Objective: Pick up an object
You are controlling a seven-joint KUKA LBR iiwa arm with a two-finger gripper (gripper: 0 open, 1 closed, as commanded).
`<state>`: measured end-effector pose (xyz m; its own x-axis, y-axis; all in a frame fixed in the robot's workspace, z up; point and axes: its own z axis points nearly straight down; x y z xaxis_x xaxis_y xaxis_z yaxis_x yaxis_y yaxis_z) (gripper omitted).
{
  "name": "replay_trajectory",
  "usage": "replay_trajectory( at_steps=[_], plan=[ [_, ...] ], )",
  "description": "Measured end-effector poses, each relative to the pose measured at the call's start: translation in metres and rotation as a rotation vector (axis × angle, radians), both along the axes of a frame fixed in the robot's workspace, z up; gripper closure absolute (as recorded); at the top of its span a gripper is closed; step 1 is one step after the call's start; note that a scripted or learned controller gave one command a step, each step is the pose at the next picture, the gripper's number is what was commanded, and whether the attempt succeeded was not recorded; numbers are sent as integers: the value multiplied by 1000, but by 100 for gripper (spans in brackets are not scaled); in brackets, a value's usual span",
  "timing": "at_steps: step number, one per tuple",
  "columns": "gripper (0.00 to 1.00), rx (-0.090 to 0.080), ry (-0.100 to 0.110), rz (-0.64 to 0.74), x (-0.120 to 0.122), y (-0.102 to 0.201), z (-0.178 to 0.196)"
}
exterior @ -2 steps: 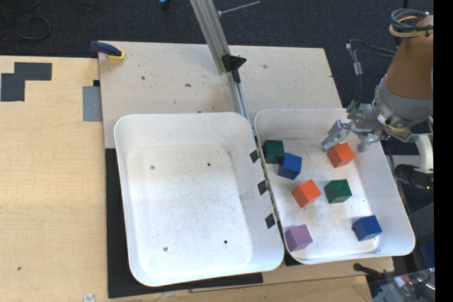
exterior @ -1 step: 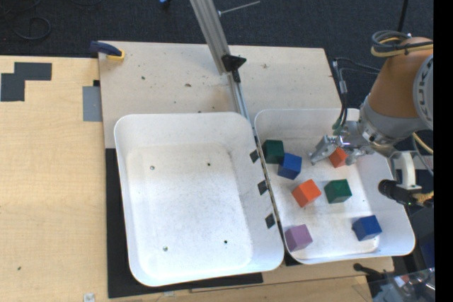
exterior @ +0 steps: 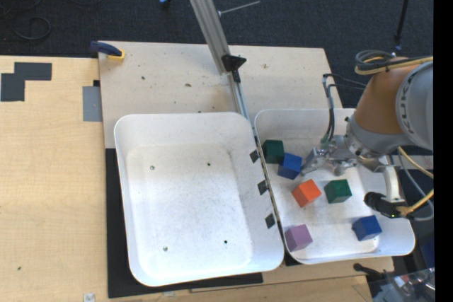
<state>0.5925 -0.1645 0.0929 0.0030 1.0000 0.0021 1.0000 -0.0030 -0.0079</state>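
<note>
The right bin [exterior: 396,245] holds several small blocks: a dark green one [exterior: 274,150], a blue one [exterior: 289,165], an orange one [exterior: 306,192], a green one [exterior: 338,190], a purple one [exterior: 298,237] and a second blue one [exterior: 367,227]. My gripper [exterior: 324,159] hangs over the upper middle of this bin, just right of the first blue block and above the orange one. Its fingers are small and blurred against the bin. No block shows between them.
The left bin [exterior: 141,131] sits beside the right one, with black clips [exterior: 260,186] along their shared edge. A slanted aluminium post [exterior: 207,10] rises behind the bins. The arm's orange band [exterior: 379,104] and cables [exterior: 379,60] occupy the right side.
</note>
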Motion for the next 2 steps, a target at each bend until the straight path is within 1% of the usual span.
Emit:
replay_trajectory(
  at_steps=[1, 2],
  plan=[
    [100, -1, -4, -6, 1, -2, 13],
    [100, -3, -12, -3, 8, -9, 72]
  ],
)
